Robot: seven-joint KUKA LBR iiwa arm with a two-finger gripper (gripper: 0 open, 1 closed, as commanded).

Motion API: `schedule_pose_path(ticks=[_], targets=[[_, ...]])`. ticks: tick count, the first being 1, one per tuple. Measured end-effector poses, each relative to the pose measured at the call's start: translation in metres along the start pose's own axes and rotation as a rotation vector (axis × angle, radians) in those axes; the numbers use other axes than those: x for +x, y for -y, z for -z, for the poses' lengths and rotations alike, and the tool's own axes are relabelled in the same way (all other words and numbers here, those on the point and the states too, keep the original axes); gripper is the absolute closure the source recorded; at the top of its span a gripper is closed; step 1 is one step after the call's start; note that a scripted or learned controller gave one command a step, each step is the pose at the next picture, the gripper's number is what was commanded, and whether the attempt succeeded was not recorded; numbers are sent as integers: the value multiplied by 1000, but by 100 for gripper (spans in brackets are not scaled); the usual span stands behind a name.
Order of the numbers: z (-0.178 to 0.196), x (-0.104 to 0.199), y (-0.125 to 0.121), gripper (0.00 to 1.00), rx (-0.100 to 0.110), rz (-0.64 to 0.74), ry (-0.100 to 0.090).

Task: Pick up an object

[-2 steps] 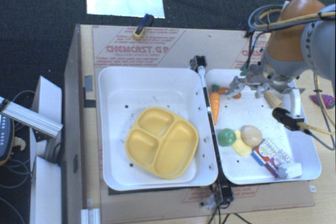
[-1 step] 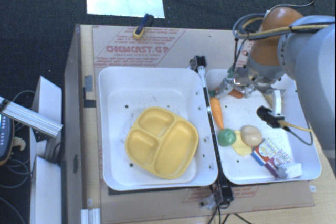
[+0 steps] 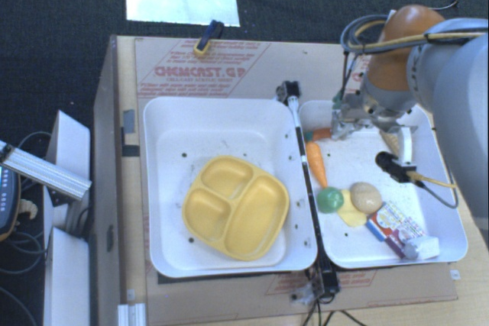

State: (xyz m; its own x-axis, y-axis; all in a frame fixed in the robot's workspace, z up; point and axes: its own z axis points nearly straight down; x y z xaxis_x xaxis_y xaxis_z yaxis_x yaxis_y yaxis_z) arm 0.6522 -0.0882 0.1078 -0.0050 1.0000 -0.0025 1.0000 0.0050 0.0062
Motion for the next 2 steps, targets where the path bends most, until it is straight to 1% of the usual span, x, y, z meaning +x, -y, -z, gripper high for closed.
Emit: schedule_pose_path(ticks=[1, 2], targets=[[0, 0, 0, 0, 0, 0, 0], [-23, 2, 41, 0, 4, -6, 2]])
